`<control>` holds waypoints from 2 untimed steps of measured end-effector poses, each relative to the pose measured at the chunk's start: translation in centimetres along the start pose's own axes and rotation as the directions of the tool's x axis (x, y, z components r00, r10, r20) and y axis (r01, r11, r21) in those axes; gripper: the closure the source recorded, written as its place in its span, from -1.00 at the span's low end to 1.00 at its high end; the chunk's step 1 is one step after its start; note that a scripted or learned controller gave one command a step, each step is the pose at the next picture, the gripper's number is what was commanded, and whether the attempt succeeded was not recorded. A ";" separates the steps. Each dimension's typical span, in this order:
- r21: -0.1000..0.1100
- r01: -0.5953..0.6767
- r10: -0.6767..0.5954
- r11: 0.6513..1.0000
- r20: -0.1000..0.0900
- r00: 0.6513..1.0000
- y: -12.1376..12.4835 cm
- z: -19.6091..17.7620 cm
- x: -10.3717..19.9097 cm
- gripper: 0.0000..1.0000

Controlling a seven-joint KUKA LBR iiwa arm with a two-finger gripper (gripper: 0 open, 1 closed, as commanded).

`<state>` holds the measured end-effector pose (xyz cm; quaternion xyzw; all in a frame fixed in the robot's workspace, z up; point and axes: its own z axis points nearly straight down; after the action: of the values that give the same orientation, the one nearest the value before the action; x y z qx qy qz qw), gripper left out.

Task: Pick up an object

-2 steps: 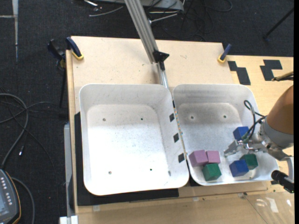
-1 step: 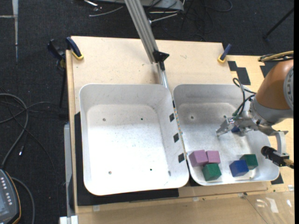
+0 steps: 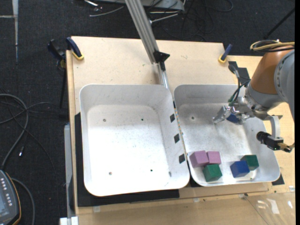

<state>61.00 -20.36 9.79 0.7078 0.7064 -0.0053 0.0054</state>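
Two white bins sit side by side on the bench: left bin (image 3: 124,139) and right bin (image 3: 201,102), where the arm (image 3: 274,76) reaches in from the right. The gripper (image 3: 224,115) is held low over the right bin's upper middle, with something blue (image 3: 233,118) just beside its fingers; whether it is clamped or only adjacent cannot be told, and neither can the finger spread. The candidate blocks are clustered at the near edge: pink block (image 3: 199,158), second pink block (image 3: 214,156), green block (image 3: 212,172), blue block (image 3: 239,168), small green block (image 3: 251,161). The pink and green ones touch, so the blue block, with more clearance, looks the easier pick. Fingers should be centred across flat faces and a lift confirmed before a hold is assumed.
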 end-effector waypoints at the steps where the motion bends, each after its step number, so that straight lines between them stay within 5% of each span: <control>1: -0.009 0.006 -0.006 1.000 -0.010 1.000 6.5 0.1 -0.1 -1.00; 2: -0.024 0.009 -0.009 1.000 -0.004 1.000 6.9 -0.5 2.7 -1.00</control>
<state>67.87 -17.63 10.23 0.7045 0.7096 0.0046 0.0124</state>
